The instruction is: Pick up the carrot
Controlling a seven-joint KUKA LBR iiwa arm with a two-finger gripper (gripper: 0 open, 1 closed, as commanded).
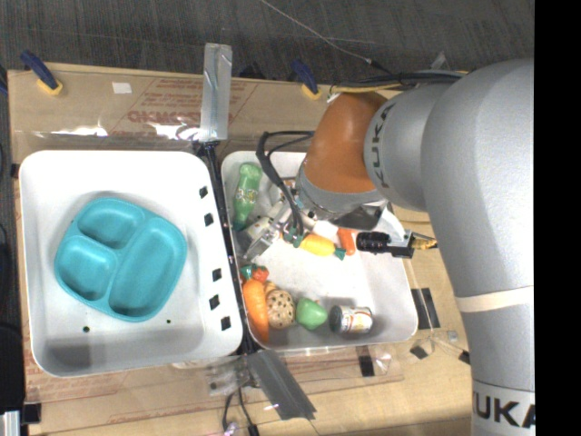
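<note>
Camera view puts my hand (272,228) low in the right bin (392,291), near its left wall, beside a green bottle (246,195). Whether it is spread or pressed together I cannot tell; metal parts and cables blur together there. A yellow toy (318,244) lies just beside it, under my wrist. The carrot (255,303) lies apart from my hand, toward the bin's near left corner, touching a speckled cookie (280,308), with a green pepper (311,312) and a small can (351,319) further along. I judge I am at the approach step: next I must shift over the carrot and descend. My arm hides the bin's far right part. The left bin (45,339) holds a teal divided plate (120,256).
</note>
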